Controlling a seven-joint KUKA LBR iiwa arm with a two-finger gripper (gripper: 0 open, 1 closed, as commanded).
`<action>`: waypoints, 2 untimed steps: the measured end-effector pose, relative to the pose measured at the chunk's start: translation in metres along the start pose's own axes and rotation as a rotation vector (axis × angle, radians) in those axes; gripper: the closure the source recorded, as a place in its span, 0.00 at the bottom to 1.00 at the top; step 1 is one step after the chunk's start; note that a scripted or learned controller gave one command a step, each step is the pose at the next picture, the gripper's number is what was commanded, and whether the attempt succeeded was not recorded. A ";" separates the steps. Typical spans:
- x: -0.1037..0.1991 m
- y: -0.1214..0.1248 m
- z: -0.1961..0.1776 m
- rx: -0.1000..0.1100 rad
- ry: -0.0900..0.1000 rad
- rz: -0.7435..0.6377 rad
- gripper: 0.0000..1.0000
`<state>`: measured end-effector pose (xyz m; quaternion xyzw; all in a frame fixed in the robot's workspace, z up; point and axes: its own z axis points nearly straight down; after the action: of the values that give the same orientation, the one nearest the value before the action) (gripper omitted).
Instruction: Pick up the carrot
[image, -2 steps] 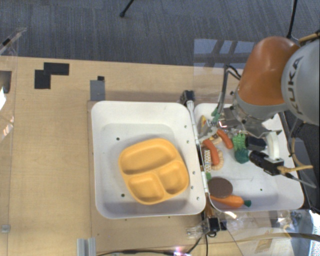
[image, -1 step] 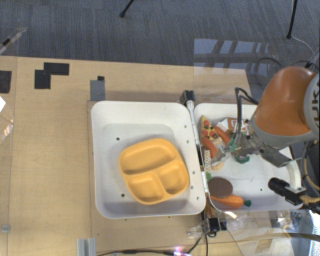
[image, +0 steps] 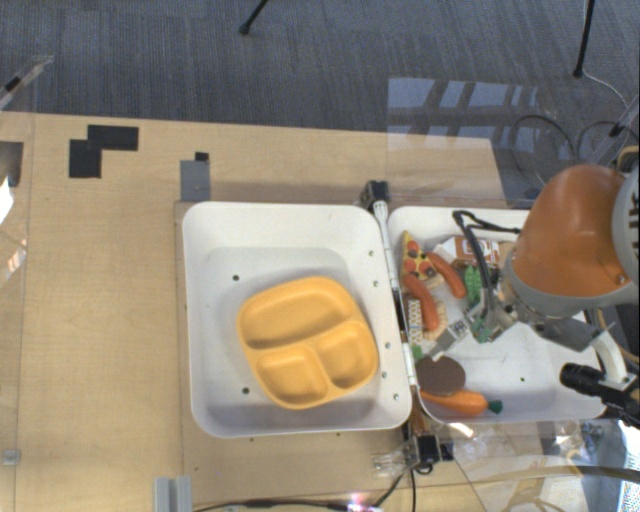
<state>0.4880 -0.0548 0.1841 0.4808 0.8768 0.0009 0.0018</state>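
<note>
Camera view is showing the carrot lying at the near edge of the right bin, just beside a brown disc, so the pickup is looking not yet done. The tool is hanging farther back, over the toy food pile. The orange wrist is hiding it, so I cannot tell its state.

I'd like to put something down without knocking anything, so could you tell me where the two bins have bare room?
The left bin has bare floor all around the yellow divided plate, widest along its left and upper sides. The right bin is crowded at its left half, with toy food piled there, the carrot near the front and the gripper above. Its front right floor is bare.
</note>
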 end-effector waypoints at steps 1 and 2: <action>-0.032 -0.021 0.053 0.002 0.000 0.004 0.00; -0.034 -0.012 0.090 -0.021 -0.013 0.005 0.00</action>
<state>0.4966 -0.0902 0.0942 0.4831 0.8754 0.0069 0.0125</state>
